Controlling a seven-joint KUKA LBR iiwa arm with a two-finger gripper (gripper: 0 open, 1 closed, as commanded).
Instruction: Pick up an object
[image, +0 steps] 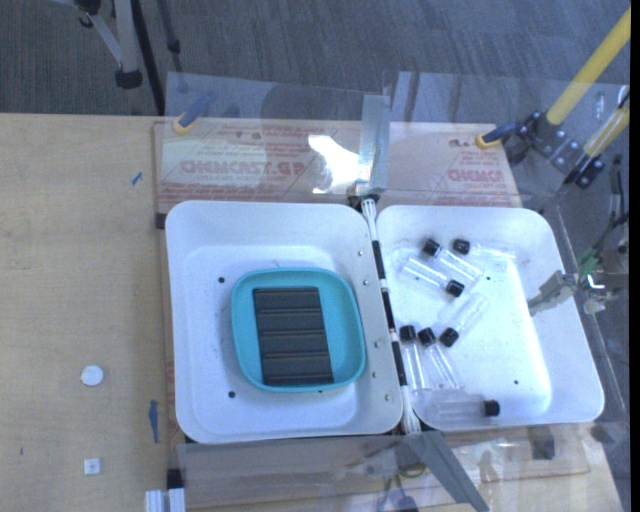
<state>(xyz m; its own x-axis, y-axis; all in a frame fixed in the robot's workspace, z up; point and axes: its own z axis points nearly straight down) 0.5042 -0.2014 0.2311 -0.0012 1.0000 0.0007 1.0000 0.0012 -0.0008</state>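
So the left bin (200, 250) has a teal tray (297, 328) sitting in the middle with a dark ribbed insert (291, 336). The right bin (530, 250) holds a scatter of clear vials with black caps (445, 275), one lying at the near edge (465, 408). Can't tell what the hand is doing.

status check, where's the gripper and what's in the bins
Gripper at right bin's right rim, nothing seen in it. Clear black-capped vials scattered in right bin. Teal tray in left bin.
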